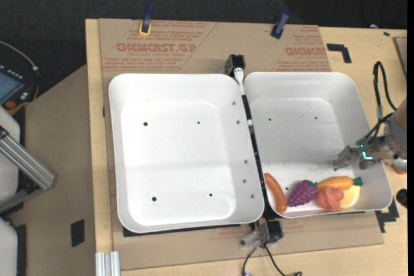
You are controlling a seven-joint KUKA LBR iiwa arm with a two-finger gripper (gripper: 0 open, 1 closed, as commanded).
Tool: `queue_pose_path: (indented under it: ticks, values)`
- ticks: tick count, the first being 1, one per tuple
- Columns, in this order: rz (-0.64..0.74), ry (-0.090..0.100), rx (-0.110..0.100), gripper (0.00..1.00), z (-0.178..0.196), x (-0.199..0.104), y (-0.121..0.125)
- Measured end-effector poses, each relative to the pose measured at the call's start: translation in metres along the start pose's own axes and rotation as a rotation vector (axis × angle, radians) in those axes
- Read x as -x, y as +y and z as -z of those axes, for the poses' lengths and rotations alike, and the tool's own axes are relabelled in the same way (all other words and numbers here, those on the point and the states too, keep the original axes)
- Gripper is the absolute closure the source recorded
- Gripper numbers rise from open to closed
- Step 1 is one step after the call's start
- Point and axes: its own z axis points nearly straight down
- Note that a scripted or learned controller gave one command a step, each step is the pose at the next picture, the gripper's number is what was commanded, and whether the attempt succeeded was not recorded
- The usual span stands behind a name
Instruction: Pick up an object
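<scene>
Several toy foods lie along the near edge of the right bin: an orange sausage, a purple bunch of grapes, an orange carrot, a red piece and a yellow piece. My gripper reaches in at the bin's right wall, just above and behind the carrot. It is open, and nothing sits between its fingers. A small green light glows on it.
The left bin lies beside the right one, with a black hinge strip between them. Both rest on a brown cardboard sheet held by two clamps at the far edge. A black cable runs down at the right.
</scene>
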Motion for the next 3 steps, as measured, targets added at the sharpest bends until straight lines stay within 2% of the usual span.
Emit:
queue_pose_path:
  ticks: [1, 2, 3]
  values:
    - [-0.001, -0.002, 0.003, 1.0, 0.0104, 0.0004, 0.0006]
    - [-0.001, -0.002, 0.002, 0.0, 0.0098, 0.0003, 0.0003]
    - [-0.001, -0.002, 0.002, 0.0, 0.0098, 0.0003, 0.0003]
